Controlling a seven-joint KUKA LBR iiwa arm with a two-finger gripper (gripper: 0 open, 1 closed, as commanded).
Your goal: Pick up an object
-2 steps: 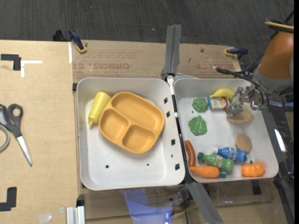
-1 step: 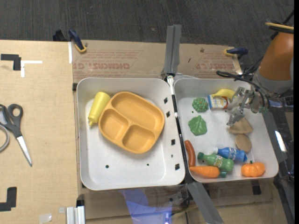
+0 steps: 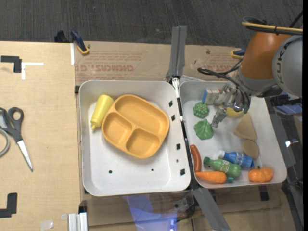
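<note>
Gripper (image 3: 222,113) hangs low over the upper part of the right bin (image 3: 275,138), tilted toward the green toys; whether it is spread or pressed together I cannot tell, and nothing shows as held. Just beside its tip lie a green leafy toy (image 3: 203,130) and, a little above that, a bumpy green ball-like toy (image 3: 201,110). A small yellow piece (image 3: 236,111) sits close by the wrist on the other side.

The leafy toy looks like the nearest candidate. It is probably light moulded plastic, stiff enough not to crush, with an uneven outline; its thicker middle should give a steadier hold than the thin edges, which could slip out.

Lower in the same bin lie a red sausage (image 3: 195,158), a carrot (image 3: 211,177), a green bottle (image 3: 224,166), a blue bottle (image 3: 238,159) and an orange fruit (image 3: 261,175). These rounded, smooth shapes would likely roll. The left bin (image 3: 125,177) holds a yellow tray (image 3: 135,125) and a yellow bottle (image 3: 100,110).
</note>
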